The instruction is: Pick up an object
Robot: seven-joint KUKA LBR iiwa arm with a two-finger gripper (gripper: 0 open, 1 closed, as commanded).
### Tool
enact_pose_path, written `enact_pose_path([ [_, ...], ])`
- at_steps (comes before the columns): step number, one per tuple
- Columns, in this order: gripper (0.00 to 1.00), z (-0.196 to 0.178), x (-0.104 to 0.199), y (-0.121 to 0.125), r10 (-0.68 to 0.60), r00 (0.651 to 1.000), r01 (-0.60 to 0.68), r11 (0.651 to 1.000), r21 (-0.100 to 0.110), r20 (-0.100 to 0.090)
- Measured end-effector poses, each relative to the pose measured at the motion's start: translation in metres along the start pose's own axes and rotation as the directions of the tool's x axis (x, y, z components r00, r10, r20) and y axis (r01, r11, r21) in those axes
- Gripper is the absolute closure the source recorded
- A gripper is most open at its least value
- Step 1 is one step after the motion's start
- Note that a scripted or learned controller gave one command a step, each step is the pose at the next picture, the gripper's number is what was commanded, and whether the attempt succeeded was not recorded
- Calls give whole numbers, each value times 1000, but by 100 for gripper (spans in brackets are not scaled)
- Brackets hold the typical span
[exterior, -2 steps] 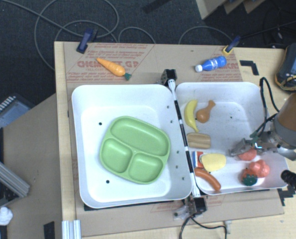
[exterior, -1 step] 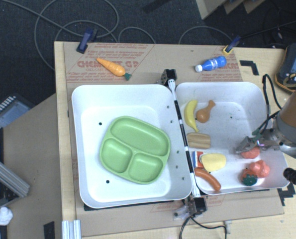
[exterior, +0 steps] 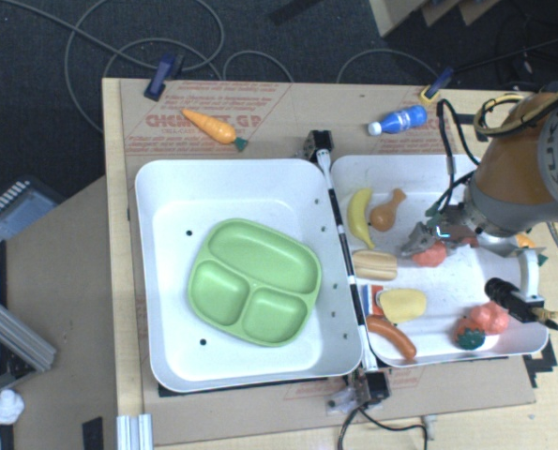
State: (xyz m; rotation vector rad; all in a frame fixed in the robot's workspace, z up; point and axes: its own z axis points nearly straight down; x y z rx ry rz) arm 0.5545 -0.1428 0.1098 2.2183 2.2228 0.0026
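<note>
Red toy beneath pincer (grip perhaps unclear).

Arm cut off by right picture edge; its wrist covers part of right bin's far right corner. Pincer blurred against a small red object; finger state and contact cannot be told. Red-and-green object in near right corner too indistinct to identify.

Faint red print on cardboard sheet; unreadable
</note>
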Motion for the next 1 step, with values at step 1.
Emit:
enact_pose_path([
  [1, 100, -75, 79, 5, 1, 1000, -1, 1000, 1, 0],
])
